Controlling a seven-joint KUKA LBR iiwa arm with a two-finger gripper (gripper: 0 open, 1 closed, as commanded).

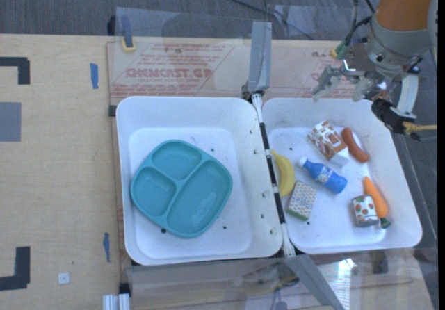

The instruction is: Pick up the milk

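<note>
1. Nearest you, at the front of the right bin (407,229), you have a small patterned can (363,210) with a carrot (376,197) lying against its 3 o'clock side, and a speckled green-edged packet (302,200) over toward the divider.
2. The milk (324,174) is the blue bottle with a white cap, lying on its side in the middle of the right bin, cap pointing to about 10 o'clock. Nothing touches it; the packet sits just at its 7 o'clock.
3. A banana (284,172) lies along the right bin's left wall, at 9 o'clock from the milk.
4. Beyond the milk, at its 12 o'clock, you see a brown-and-white patterned carton (327,140) with a sausage (354,145) just beside it at 3 o'clock.
5. In the left bin (132,117) a teal divided plate (181,188) rests on the floor.
6. Farthest off, the tool (345,80) hangs over the bench (55,162) beyond the right bin's far rim, at about 1 o'clock from the milk and well apart from it. Its fingers (324,83) are spread wide and grip nothing.
</note>
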